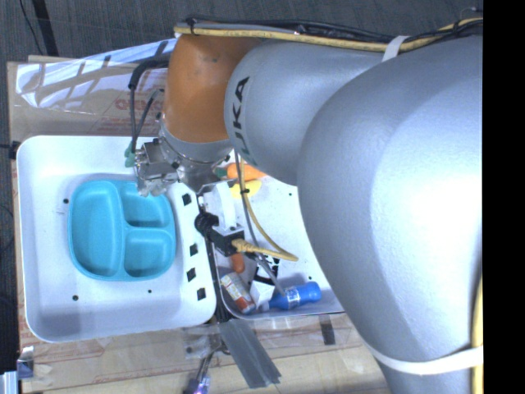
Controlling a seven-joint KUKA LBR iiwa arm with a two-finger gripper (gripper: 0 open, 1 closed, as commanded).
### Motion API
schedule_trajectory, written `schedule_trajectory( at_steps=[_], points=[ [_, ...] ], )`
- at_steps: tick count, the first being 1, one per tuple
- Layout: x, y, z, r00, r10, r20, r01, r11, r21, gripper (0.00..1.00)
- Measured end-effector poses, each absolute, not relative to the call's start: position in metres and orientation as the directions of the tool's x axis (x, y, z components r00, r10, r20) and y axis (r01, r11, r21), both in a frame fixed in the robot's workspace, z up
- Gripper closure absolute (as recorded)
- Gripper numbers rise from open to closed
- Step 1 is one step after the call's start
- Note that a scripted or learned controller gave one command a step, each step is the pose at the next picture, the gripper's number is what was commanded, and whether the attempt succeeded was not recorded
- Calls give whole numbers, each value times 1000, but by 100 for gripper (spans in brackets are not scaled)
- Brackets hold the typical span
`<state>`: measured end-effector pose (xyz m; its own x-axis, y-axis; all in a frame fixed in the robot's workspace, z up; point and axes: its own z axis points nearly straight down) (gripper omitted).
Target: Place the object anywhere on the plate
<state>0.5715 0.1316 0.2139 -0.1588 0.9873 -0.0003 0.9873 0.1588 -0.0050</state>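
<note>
Gripper (152, 175) parts hang at the blue plate's (123, 228) one o'clock rim, apparently just above it; how its jaws stand cannot be told, and nothing is visible in them. Small objects, among them a blue bottle (297, 295), lie in the right bin (246, 310), at the plate's four o'clock.

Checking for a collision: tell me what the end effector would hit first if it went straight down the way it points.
Probably the blue plate's upper right rim, or the left bin's floor beside it. The end effector hangs over that corner, but height is unclear.
</note>
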Motion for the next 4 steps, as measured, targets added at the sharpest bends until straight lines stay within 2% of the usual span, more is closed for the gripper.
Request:
schedule_trajectory(
  at_steps=[1,2,3,4],
  points=[
    [576,184,92,-49,999,0,999,49,-2,100],
    [539,149,177,-7,1000,-1,1000,7,-3,100],
    [485,188,103,205,979,10,978,-206,25,100],
    [476,144,164,617,787,-2,787,-617,-4,100]
  ],
)
